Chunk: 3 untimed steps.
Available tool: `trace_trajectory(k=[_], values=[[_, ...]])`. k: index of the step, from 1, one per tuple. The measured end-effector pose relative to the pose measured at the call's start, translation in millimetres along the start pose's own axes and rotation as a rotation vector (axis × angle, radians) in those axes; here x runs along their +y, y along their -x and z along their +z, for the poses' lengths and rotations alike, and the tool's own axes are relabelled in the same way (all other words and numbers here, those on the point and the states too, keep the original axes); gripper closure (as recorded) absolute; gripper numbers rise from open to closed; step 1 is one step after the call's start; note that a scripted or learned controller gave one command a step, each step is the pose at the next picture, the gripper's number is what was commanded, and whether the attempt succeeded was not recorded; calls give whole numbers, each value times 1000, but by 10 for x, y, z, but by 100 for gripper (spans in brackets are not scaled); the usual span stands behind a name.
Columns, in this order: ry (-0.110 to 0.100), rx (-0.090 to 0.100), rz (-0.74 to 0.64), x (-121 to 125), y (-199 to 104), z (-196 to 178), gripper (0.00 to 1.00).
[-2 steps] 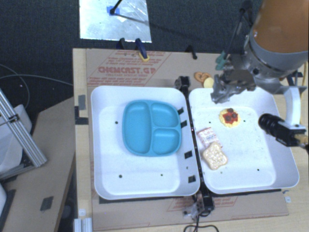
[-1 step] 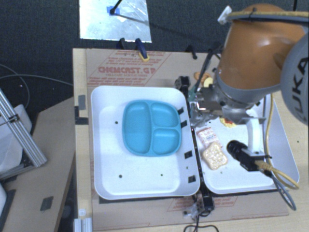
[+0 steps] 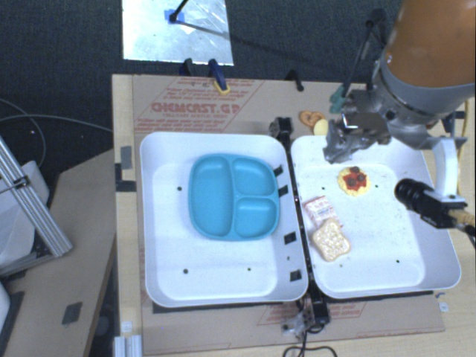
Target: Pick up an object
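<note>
Toy pizza [image 3: 354, 181], a small yellow round with red topping, lies in the upper middle of the right bin [image 3: 401, 274], on the bare white floor. Lower left of it, near the wall between the bins, sits a pink and white wrapped packet [image 3: 320, 209], and just below that, touching or nearly touching it, a square tan cracker [image 3: 330, 240]. The left bin [image 3: 171, 266] holds a blue divided plate [image 3: 233, 197] at its middle. Beyond the right bin's upper left corner, on the printed cardboard sheet [image 3: 193, 106] that covers the table, lie a brown pretzel-shaped piece [image 3: 309, 117] and a pale yellow piece [image 3: 320, 128] side by side. Nothing lies over the pizza. The tool [image 3: 336, 151] hangs at the upper left of the right bin, just up and left of the pizza and apart from it, with the grey and orange arm [image 3: 435, 28] above it at the upper right of the frame. Whether the tool is apart or together I cannot tell; nothing shows in its grip.
</note>
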<state>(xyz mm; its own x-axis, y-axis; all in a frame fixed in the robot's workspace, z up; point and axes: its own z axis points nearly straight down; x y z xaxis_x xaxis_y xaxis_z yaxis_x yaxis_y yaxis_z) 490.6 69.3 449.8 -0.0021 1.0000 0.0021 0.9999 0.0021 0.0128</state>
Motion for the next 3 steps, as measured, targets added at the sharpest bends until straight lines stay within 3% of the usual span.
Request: trace_trajectory(k=[1,2,3], values=[[-11,-2,3,-42,130,283,100],[-10,-2,3,-41,342,331,100],[-15,-2,-5,-52,-59,929,100]])
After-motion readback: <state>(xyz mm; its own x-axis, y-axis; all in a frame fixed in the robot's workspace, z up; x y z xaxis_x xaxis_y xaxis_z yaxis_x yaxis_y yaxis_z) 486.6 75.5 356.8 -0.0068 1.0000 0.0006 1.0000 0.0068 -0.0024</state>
